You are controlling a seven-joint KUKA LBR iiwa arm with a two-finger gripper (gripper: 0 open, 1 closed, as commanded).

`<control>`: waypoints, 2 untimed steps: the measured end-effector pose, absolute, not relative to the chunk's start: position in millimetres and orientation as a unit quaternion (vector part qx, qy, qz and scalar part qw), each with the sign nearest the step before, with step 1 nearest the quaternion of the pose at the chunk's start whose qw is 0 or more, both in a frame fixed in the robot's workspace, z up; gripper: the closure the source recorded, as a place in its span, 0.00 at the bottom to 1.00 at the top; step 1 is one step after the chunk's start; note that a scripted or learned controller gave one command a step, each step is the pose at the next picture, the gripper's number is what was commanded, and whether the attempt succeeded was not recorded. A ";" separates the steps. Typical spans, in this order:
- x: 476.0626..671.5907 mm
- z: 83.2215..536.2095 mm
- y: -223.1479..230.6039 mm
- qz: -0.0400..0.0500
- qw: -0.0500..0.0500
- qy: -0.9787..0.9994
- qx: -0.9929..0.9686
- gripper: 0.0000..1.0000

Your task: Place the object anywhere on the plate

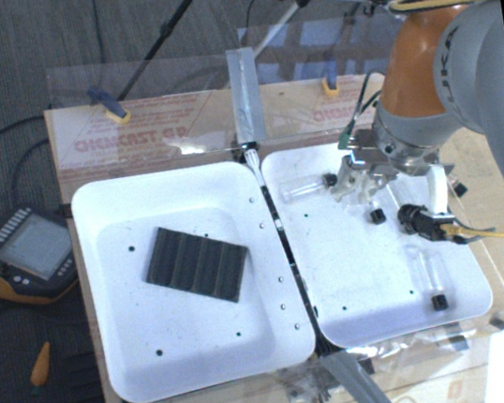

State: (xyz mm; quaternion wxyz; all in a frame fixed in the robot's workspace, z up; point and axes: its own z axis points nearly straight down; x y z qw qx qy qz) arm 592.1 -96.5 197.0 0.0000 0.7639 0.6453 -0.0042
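We see the dark ribbed rectangular plate (pixel 196 264) mid left bin (pixel 128 377); our gripper (pixel 360 183) hovers at the right bin's (pixel 458 305) far edge, jaw state unclear.

Only print visible: faded red lettering on the cardboard sheet (pixel 165 134) behind the bins, under clear plastic. Too washed out & glare-hit to read w/ certainty. More red letters on the right part of that sheet near the arm, also illegible. Handheld pendant (pixel 28 252) screen at left: too small to read.
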 end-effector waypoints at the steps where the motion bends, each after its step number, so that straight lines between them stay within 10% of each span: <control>1: 620.7 201.5 -29.6 -0.002 -0.001 0.743 0.669 1.00; 2: 667.5 201.8 36.4 -0.002 -0.001 0.795 0.607 1.00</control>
